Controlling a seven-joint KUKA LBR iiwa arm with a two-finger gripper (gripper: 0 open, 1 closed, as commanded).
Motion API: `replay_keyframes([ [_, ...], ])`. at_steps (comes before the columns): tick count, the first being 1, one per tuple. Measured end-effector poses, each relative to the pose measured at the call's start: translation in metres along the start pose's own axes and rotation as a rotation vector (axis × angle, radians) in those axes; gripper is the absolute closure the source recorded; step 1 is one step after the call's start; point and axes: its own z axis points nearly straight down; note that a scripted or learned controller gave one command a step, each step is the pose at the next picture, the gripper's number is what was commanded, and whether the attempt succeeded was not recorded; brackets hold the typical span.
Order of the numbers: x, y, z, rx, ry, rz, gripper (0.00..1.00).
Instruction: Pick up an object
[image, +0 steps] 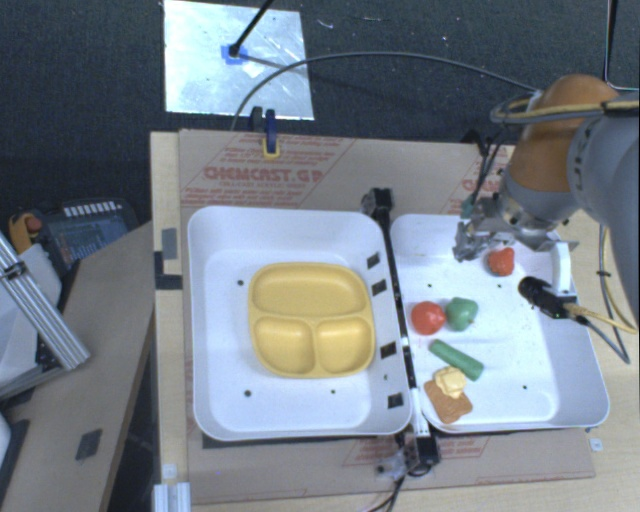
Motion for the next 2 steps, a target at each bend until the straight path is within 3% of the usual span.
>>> replay_keyframes([
  [2,-0.002,0.015,-0.117,0.000,0.000,-0.004,1.00],
])
